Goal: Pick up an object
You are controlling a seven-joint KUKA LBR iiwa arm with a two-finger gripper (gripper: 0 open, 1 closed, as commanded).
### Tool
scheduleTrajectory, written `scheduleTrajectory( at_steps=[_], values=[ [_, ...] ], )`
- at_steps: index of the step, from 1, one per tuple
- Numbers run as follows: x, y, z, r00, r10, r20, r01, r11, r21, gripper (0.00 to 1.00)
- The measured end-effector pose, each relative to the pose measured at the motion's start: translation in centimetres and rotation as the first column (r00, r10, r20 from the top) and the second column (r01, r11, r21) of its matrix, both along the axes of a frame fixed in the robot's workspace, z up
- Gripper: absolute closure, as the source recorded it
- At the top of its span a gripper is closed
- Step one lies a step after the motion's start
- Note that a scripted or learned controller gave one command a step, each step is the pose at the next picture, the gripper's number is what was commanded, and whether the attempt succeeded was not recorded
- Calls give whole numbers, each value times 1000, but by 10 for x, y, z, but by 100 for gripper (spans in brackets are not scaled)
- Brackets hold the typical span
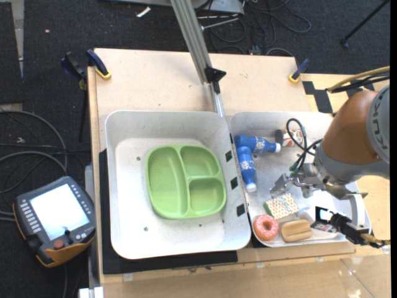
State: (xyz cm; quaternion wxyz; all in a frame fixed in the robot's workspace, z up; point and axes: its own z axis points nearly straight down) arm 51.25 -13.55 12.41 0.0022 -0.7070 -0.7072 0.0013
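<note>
Nothing is seen to be lifted yet; the grasp and the lift are judged still to be done. The likeliest target, a patterned card (281, 205), lies flat in the right bin (248, 121), just below and left of the gripper (291, 180). Whether the gripper is spread or pressed together cannot be told, since it is small and partly masked by the wrist. A donut (267, 227) and a bread roll (296, 230) are set near the bin's front edge, beside the card. Two blue bottles (249, 169) lie against the left wall. In the left bin (118, 166) a green tray (185, 180) is placed, well apart from the arm (356, 132).
</note>
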Motion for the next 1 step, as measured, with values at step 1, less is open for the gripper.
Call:
scheduleTrajectory(
  at_steps=[1],
  values=[
    [1,0,-29,1000,0,6,0,1000,-2,0]
  ],
)
